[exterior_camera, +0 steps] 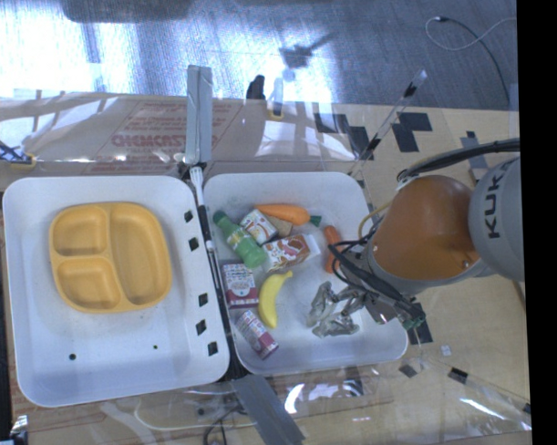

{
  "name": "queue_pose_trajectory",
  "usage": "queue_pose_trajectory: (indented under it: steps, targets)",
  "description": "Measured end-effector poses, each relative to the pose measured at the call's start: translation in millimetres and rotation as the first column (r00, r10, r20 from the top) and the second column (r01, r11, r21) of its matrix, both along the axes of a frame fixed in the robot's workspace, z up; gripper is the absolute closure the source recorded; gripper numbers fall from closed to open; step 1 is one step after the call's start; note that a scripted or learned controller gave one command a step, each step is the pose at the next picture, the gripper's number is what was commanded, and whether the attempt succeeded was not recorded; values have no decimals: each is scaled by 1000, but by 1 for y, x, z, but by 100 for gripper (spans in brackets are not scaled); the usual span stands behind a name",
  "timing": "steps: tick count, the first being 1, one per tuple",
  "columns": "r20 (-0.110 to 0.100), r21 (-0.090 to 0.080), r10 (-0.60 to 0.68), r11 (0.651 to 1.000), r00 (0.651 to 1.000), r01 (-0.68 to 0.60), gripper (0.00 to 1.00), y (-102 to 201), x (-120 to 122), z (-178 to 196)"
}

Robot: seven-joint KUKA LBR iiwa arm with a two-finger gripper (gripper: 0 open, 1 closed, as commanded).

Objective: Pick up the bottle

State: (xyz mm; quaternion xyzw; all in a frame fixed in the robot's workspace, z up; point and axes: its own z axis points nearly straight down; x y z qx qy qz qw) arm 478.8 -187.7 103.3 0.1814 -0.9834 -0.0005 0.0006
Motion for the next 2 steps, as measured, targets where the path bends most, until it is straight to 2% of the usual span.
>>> queue_pose_trajectory:
  steps: [1,2]
  targets:
    - [-1,1,4,1000,1000,-4,100,1,1,10]
    - [1,2,472,881,881,-472,100,-10,23,-12]
